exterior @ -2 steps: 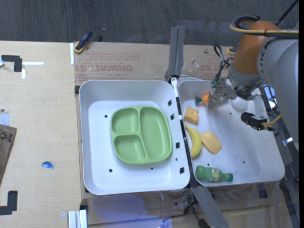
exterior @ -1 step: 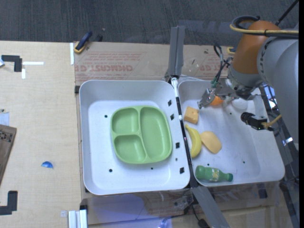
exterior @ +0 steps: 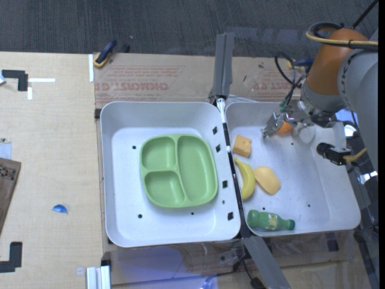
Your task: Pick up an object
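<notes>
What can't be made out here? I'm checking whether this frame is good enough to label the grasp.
- Pincer on the grey arm, camera view: too small and blurred to tell how it stands; an orange bit beside it can't be identified.
- Yellow plastic banana: its left edge is hidden by the divider rim between the shallow white bins.
- Green plastic bottle: label too small to read.
</notes>
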Robot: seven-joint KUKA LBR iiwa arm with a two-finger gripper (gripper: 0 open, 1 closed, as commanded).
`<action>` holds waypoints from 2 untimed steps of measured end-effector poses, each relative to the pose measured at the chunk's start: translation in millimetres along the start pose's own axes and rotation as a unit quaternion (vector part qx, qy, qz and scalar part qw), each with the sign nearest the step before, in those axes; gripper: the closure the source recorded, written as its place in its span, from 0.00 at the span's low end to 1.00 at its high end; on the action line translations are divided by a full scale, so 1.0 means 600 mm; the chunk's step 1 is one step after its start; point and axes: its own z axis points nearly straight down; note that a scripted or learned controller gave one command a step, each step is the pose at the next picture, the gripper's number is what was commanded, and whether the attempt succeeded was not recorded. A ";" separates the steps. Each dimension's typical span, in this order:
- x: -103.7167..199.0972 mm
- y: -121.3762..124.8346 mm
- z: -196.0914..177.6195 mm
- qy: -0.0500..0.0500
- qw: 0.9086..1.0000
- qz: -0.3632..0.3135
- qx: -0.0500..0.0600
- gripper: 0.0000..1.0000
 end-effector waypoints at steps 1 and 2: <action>-0.022 0.003 0.001 0.010 1.000 -0.009 0.002 0.00; -0.023 0.003 0.001 0.011 1.000 -0.005 0.003 0.00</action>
